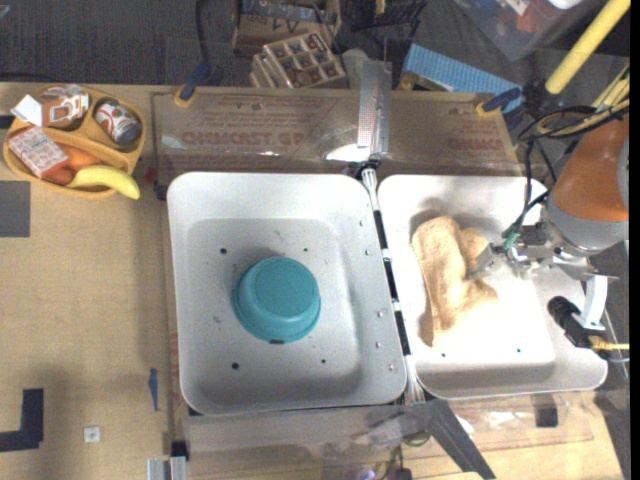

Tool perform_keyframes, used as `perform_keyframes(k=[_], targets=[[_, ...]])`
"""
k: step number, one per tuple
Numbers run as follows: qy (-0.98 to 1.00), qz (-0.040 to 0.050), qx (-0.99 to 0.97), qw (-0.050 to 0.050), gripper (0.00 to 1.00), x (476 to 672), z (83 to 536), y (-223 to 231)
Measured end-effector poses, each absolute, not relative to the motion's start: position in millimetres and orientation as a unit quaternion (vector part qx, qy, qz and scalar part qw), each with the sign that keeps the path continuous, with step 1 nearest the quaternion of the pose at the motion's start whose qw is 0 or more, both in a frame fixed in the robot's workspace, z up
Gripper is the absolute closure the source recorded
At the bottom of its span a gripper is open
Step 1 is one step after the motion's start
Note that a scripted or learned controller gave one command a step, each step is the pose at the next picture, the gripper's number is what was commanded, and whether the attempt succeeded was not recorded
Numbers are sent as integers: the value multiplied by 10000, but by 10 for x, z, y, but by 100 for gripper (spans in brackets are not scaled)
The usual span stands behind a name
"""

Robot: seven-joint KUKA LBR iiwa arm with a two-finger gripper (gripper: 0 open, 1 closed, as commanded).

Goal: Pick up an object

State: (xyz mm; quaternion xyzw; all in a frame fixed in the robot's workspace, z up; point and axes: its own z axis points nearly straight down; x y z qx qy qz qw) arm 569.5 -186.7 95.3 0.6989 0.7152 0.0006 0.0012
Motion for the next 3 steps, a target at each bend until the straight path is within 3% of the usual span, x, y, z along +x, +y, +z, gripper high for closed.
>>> perform_keyframes(k=[2, 3], targets=[[7776, 17, 6287, 42, 0, 5809, 906, -1663], [8682, 21, 4962, 49, 0, 5794, 911, -1225]])
